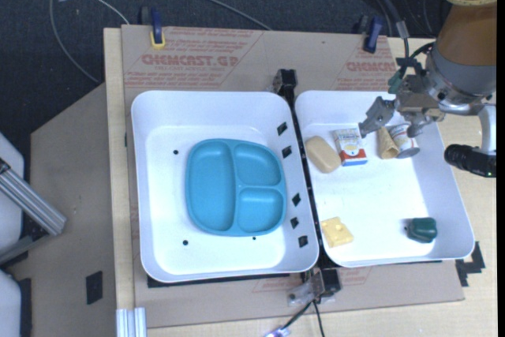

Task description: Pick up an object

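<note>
My gripper (390,126) hangs over the back of the right bin (442,193), its two fingers spread apart. One finger (371,119) reaches toward a small white, red and blue box (349,147). Just below the fingers lies a small tan and silver can-like item (394,143), partly hidden by the other finger; I cannot tell if they touch it. Also in this bin are a tan bread roll (322,154), a yellow cheese wedge (337,231) near the front and a dark green object (422,229) at the front right.
The left bin (150,170) holds a blue divided plate (235,187). A black divider with clips (293,162) runs between the bins. Bare white floor lies in the middle of the right bin. Cables trail over the dark floor behind the bench.
</note>
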Available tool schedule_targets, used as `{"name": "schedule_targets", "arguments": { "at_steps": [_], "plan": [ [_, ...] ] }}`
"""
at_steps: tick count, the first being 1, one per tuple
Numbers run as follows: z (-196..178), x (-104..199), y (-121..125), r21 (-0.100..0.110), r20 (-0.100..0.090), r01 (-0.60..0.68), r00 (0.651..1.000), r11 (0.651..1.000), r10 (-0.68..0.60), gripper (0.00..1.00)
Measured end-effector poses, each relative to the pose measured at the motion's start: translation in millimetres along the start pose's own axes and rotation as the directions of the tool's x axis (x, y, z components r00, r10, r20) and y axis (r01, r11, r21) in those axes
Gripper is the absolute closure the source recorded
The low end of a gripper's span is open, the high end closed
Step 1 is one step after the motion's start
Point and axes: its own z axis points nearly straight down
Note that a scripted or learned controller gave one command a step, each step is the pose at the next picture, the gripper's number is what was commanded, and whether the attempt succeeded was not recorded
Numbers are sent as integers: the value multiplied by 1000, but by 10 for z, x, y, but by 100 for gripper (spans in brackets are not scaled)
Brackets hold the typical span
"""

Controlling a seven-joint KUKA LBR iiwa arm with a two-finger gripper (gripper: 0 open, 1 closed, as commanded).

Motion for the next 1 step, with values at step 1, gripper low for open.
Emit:
{"name": "schedule_targets", "arguments": {
  "at_steps": [1],
  "plan": [
    [-53, 0, 18, -11, 1, 2, 1000, 1000, -2, 0]
  ]
}}
